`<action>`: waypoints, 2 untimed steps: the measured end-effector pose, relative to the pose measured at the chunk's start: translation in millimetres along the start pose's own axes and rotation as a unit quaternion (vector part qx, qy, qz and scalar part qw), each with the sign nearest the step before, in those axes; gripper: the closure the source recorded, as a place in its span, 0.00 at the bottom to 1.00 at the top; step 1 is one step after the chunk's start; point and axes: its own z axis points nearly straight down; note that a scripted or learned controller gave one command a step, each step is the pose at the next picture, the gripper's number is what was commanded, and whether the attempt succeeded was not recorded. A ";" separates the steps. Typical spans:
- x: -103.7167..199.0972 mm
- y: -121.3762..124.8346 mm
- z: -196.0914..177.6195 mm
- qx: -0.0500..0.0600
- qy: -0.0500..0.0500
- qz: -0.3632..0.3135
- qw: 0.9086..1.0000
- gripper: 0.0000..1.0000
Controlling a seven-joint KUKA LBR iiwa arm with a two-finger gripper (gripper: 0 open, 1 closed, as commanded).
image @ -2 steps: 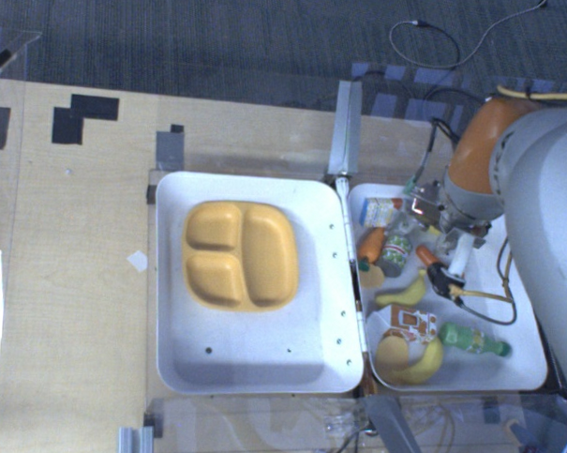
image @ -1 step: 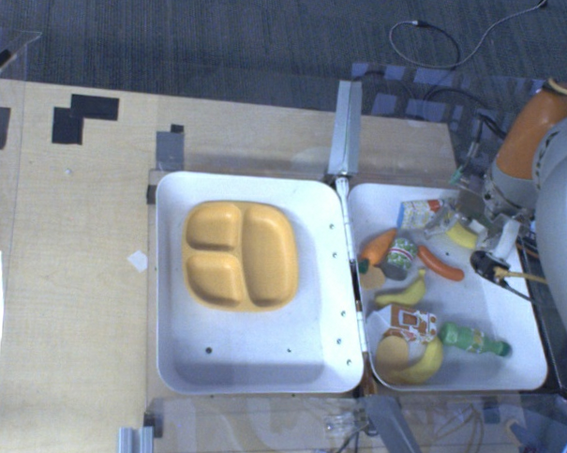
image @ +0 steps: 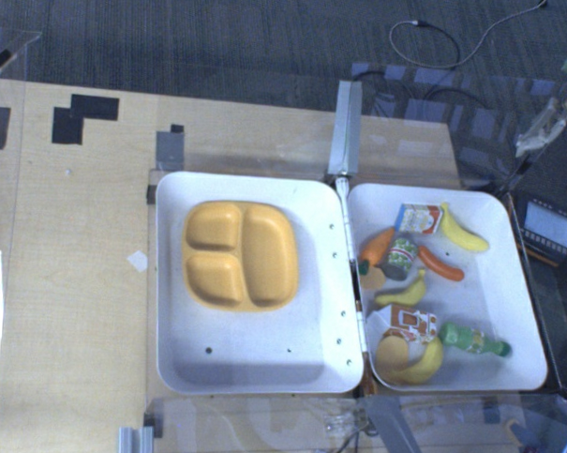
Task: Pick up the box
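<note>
Hanging past the far right corner of the right bin (image: 505, 306), the tool (image: 541, 127) shows as a pale blur, and whether it is set wide or narrow cannot be told. It holds nothing that can be seen. Two cartons answer to the task. The small box (image: 418, 218) lies near the bin's far edge, the closer of the two to the tool, inward and toward the left of it, its long side roughly parallel to that edge. A yellow banana (image: 464, 233) touches its right end, on the tool's side, so a descent there looks crowded. A second box (image: 412, 322) lies toward the near edge, hemmed by a green bottle (image: 474, 341), another banana (image: 420, 364) and a curved banana (image: 404, 292) just beyond it. A can (image: 401, 256), a carrot (image: 376, 246) and an orange sausage-like piece (image: 441, 264) fill the middle between them. The left bin (image: 249, 365) carries a yellow divided plate (image: 240, 255), well apart.
</note>
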 end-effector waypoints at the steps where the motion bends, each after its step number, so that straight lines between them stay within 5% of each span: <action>1: 33.8 -74.9 -22.4 0.000 0.000 -0.035 0.999 0.00; 2: 27.2 -17.6 276.5 0.002 0.000 -0.063 0.998 0.00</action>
